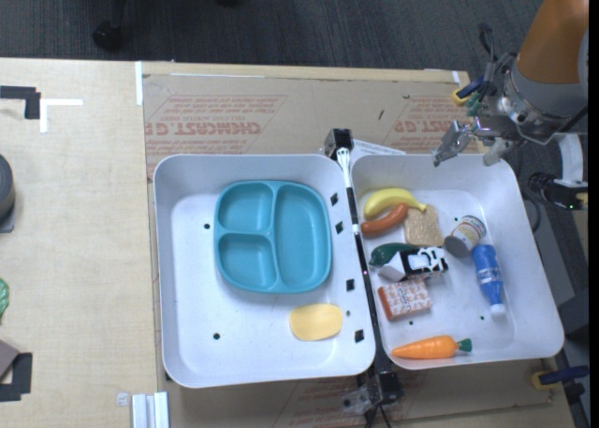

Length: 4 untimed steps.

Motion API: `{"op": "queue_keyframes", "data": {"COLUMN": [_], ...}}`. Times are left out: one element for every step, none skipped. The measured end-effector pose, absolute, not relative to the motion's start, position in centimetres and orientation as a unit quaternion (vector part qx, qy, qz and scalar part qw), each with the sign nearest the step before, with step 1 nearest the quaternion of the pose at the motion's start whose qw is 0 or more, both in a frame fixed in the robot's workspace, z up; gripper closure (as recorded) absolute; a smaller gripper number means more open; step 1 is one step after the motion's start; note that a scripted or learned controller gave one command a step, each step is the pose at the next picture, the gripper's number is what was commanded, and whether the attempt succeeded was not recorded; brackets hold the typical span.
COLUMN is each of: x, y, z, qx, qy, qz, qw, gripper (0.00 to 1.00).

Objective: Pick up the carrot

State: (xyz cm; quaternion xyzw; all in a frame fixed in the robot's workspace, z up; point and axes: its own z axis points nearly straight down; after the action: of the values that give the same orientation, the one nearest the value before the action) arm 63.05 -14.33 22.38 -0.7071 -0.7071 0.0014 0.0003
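Hovering my claw (456,143) over the far rim of the right bin (524,206), at its far edge; the fingers are too small and dark to read, so I cannot tell their state. Nothing shows between them.

The carrot (430,348) lies in the near part of the same bin, close to the near wall, well apart from my claw. It lies flat, long axis running left to right, orange tip to the left, green top to the right. Between us sit the banana (393,199), the cracker (423,227), the small box (404,299) and the blue bottle (489,278).

Judgement: I must travel toward the near side and set my fingers across the carrot's length.
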Motion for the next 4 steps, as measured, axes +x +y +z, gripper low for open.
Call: {"op": "queue_keyframes", "data": {"x": [55.3, 54.9, 60.7, 54.9], "y": [-7.7, -9.8, -9.7, -3.4], "z": [19.3, 9.4, 9.2, 19.1], "qx": [-0.708, -0.747, -0.760, -0.723], "qy": [-0.707, -0.665, -0.649, -0.691], "qz": [0.0019, -0.0013, 0.0187, 0.0013], "qw": [0.001, -0.002, 0.015, 0.000], "gripper": [0.00, 0.00, 0.00, 0.00]}}
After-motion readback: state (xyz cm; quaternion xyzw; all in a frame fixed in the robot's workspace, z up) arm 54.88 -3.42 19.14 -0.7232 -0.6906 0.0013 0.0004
